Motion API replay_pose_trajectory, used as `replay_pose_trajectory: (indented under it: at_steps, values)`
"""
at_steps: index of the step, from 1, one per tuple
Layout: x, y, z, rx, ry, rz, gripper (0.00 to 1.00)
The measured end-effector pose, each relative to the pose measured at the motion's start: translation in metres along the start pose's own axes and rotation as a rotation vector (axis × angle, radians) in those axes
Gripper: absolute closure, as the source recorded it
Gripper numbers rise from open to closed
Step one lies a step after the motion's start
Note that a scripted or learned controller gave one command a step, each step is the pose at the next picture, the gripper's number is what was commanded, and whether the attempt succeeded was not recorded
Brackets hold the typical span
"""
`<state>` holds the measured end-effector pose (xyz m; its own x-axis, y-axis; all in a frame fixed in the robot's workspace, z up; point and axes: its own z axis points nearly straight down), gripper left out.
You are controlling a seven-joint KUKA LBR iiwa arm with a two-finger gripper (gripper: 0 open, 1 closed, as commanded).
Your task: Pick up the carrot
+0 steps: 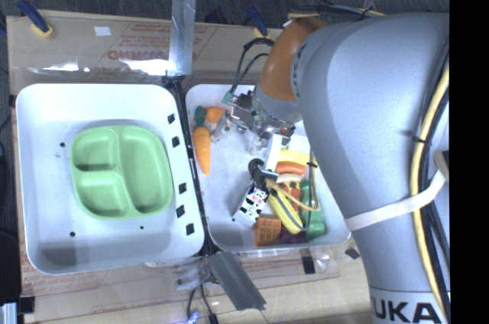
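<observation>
The carrot (202,149) is orange and lies lengthwise against the left wall of the right bin (229,234), its thick end toward the back. A shorter orange piece with a green top (212,115) sits just behind it in the bin's back left corner. My gripper (248,121) hangs over the back middle of the right bin, a little to the right of both orange pieces and apart from the carrot. The grey arm with its orange band (279,70) covers the bin's right side.
A pile of toy food lies at the right bin's front right: a black-and-white piece (254,202), a yellow banana (284,209), an orange waffle block (267,229) and green pieces (313,225). The left bin (38,162) holds a green divided plate (121,171).
</observation>
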<state>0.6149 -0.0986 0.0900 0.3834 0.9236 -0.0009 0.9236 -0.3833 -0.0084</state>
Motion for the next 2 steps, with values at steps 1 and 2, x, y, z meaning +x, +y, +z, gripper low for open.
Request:
replay_pose_trajectory:
  at_steps: [1,2]
  values:
    - [0.0031,-0.0079,-0.0001,0.001,0.001,0.264,0.0]
    - [0.0046,-0.0087,-0.0095,0.006,0.0,0.254,1.0]
